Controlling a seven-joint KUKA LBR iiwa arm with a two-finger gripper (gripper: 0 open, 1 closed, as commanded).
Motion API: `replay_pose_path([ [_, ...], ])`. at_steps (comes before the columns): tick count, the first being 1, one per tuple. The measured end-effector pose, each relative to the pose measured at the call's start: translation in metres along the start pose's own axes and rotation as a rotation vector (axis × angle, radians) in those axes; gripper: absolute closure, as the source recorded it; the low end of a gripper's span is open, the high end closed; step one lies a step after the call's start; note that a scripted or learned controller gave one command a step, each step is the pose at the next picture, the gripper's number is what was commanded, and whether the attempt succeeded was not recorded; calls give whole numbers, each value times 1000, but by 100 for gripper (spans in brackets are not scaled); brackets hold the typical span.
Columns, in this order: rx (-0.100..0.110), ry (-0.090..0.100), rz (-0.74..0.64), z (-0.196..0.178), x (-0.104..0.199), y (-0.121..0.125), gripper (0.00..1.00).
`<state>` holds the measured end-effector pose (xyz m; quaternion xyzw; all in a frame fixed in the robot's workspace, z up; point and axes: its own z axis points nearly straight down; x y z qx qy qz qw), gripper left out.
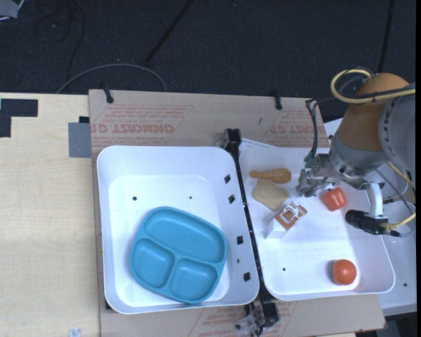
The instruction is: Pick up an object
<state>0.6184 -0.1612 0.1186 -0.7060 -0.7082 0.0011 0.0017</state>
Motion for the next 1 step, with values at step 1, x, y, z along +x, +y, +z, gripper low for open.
replay_pose_path([
  [1, -5, -1, 2, -47, 4, -7, 100],
])
